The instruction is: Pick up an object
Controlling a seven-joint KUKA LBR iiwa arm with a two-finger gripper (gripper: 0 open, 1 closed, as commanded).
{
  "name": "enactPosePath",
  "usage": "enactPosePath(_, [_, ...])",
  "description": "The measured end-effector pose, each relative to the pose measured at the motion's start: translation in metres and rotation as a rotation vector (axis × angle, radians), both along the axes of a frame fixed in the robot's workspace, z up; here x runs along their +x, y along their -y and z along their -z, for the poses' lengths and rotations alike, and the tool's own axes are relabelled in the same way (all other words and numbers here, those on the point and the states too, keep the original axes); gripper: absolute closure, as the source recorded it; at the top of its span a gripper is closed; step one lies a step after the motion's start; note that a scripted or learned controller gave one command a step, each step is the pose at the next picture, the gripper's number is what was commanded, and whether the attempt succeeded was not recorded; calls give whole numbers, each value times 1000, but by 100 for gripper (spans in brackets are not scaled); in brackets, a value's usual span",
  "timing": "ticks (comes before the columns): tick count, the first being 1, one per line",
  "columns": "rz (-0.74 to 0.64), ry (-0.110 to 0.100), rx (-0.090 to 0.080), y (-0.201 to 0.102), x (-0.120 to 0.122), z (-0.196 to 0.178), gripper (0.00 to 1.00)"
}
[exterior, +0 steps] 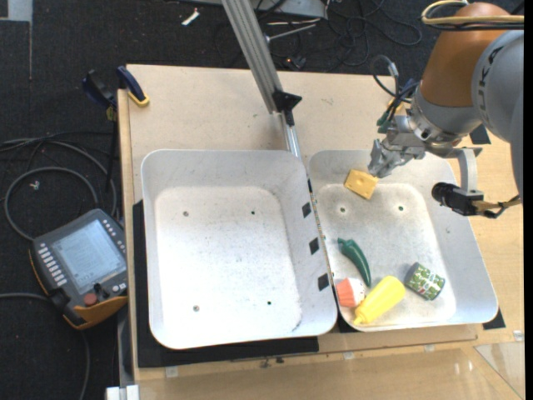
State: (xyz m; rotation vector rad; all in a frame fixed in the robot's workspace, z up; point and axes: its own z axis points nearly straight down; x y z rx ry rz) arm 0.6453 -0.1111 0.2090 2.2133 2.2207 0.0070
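While our tool [385,163] hovers at the right bin's [466,252] upper edge, just above-right of the cheese [361,183], we judge this the approach. Its grip we cannot tell. Next comes a short descent onto the cheese.

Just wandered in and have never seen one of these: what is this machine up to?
A grey and orange robot arm reaches over the right bin, its claw right above a yellow wedge-shaped block near the bin's far edge. A green pepper, a yellow bottle-like toy and a small green can lie nearer the front.
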Motion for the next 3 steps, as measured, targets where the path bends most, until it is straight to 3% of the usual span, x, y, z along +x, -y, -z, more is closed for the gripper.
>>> enactPosePath(3, [-6, -5, 3, -161, -9, -13, 100])
